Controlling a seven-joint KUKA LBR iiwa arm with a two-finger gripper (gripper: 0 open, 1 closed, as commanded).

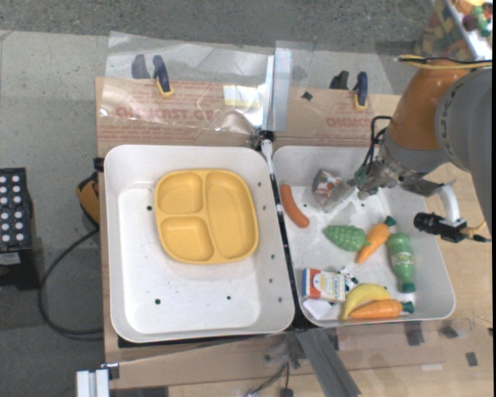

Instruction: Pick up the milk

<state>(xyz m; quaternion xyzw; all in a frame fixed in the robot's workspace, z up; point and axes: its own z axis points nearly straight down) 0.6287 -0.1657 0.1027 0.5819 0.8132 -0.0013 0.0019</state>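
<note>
Over the right bin's [443,263] upper part: gripper [365,184], low among the items, on a grey arm [471,131] with an orange band [422,106] reaching in from the right; whether its jaws are open or shut cannot be told

Just left of the gripper: a crumpled silvery packet [327,187], near or touching the fingertips; contact cannot be judged

Further left, by the bin's left wall: sausage [294,206], lying at a slant

Below the gripper, mid-bin: green bumpy vegetable [345,237], with a carrot [374,240] just to its right, tilted, its leafy end uppermost

Right of the carrot: green bottle [401,260], lying lengthwise, cap toward the front edge

Front left corner of the bin: milk [325,284], a small carton lying on its side, well apart from the gripper, untouched

Beside the milk, to its right: banana [365,294], with a second carrot [377,308] just below it along the front wall

Left bin [132,246]: yellow divided tray [207,215], three compartments, set toward the back

Behind both bins: clear plastic sheet [198,98] held by two blue clamps [160,74]
</note>
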